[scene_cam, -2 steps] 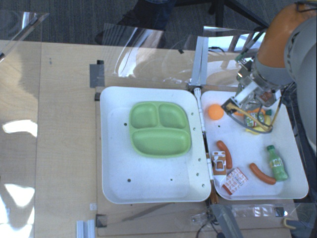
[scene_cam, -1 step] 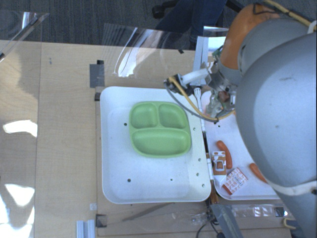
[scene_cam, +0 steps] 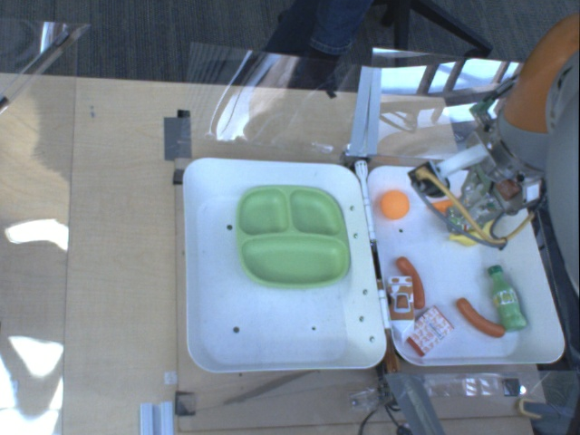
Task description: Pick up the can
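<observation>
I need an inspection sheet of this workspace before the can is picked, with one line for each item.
Surface: wooden bench bearing left bin and right bin, side by side.
Job's things: the can cannot be told for sure; a red-and-white item and a smaller labelled item lie at the right bin's front.
Clutter: green divided plate in the left bin; orange ball, near sausage, far sausage and green bottle in the right bin.
Grippers: gripper over the right bin's far part.
Cables: yellow cable looping by the gripper.
Surroundings: chair base and a person's leg beyond the bench.
</observation>
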`<action>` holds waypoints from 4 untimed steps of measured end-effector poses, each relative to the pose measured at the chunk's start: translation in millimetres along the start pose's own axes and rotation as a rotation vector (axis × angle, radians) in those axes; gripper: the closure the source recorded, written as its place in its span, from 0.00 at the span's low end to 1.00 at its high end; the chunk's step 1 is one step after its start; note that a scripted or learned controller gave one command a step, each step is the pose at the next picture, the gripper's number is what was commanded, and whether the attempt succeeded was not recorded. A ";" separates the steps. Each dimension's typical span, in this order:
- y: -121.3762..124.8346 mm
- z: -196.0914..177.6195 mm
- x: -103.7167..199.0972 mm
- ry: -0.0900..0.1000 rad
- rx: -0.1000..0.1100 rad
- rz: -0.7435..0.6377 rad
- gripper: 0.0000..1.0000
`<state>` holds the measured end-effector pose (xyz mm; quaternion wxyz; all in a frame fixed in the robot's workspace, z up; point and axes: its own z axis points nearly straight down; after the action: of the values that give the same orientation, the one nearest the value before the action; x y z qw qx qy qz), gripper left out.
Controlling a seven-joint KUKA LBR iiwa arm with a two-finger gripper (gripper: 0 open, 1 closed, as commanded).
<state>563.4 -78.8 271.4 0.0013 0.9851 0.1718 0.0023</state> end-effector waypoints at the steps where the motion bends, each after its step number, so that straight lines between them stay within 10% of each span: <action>1: -46.7 -29.0 84.6 0.007 -0.001 0.139 1.00; 2: 54.6 -16.1 52.4 0.000 -0.001 0.095 1.00; 3: -27.4 -20.8 70.8 0.003 0.001 0.139 1.00; 4: 72.8 -31.9 53.5 -0.001 -0.002 0.090 1.00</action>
<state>638.2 -129.2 303.7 0.0022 0.9919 0.1271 0.0023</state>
